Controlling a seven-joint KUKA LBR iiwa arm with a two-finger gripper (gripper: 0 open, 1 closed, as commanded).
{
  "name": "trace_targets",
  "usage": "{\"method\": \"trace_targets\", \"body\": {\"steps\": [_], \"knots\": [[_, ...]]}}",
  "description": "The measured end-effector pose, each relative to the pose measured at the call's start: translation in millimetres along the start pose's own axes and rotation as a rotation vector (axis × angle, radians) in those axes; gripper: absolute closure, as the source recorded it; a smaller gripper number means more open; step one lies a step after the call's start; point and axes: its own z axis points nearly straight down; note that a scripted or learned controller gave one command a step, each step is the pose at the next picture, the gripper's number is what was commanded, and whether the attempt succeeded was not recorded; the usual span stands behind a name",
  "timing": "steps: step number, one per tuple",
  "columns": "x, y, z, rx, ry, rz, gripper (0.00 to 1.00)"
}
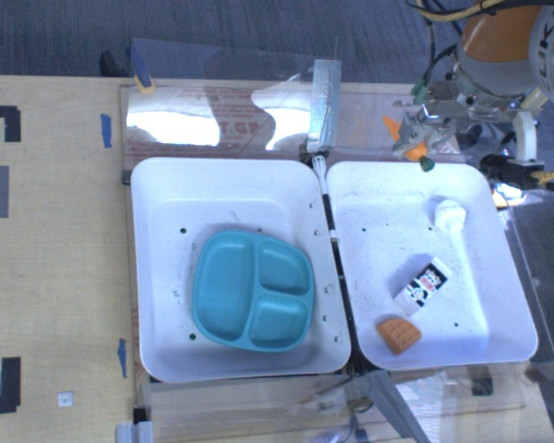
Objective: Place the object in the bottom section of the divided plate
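The counter (55, 247), pale wood, carries two shallow white bins side by side. The left bin (166, 192) holds the divided plate (252, 290), a teal dish with one long section along its left side and two smaller sections on its right; all three sections are bare, so nothing has yet been delivered. The right bin (369, 201) holds three loose items, well apart from the plate: a small black-and-white carton (422, 285) lying tilted near the middle, a tan waffle-like biscuit (399, 334) near the front wall, and a small white object (449, 216) towards the back.

The arm (508, 26), grey with an orange band, stands beyond the far right corner of the right bin, with the hand (423, 135) raised above the bin's back rim, clear of every item. Whether the hand is apart or together cannot be told at this size; nothing is seen gripped in it.

Judged from this layout, the task is at its start: pick, carry and release all remain. Which of the three items is the intended object cannot be determined.
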Motion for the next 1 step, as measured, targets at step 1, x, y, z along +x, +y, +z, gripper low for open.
{"method": "trace_targets", "body": {"steps": [1], "knots": [[129.7,-54.7,52.4,0.004,0.005,0.037,1.0]]}}
